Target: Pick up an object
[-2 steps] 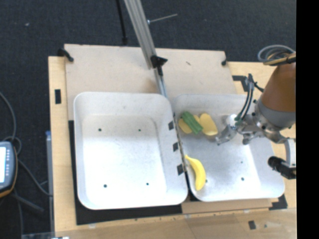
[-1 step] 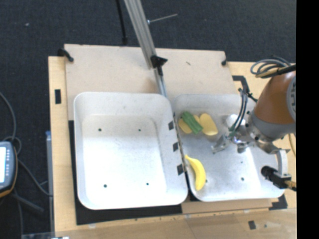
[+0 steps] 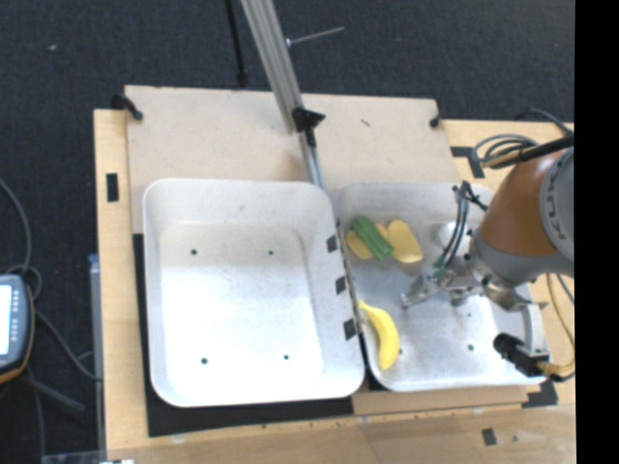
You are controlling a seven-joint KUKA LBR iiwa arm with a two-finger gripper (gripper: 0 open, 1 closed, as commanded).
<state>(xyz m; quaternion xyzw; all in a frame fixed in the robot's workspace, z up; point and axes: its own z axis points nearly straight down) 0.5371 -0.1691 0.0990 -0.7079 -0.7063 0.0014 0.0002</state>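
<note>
Three unlabelled items in right bin [image 3: 426, 380] — banana [image 3: 381, 333], gripper [image 3: 426, 292] beside.

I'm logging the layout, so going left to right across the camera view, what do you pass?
Left white bin → banana → yellow piece → gripper → orange band on the arm.

Even bright overhead light, soft shadows, low-res pic, slightly blurry.

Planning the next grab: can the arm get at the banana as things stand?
Probably yes. The banana lies uncovered near the right bin's left wall, apart from the other items, and the gripper hovers over the same bin, close by.
</note>
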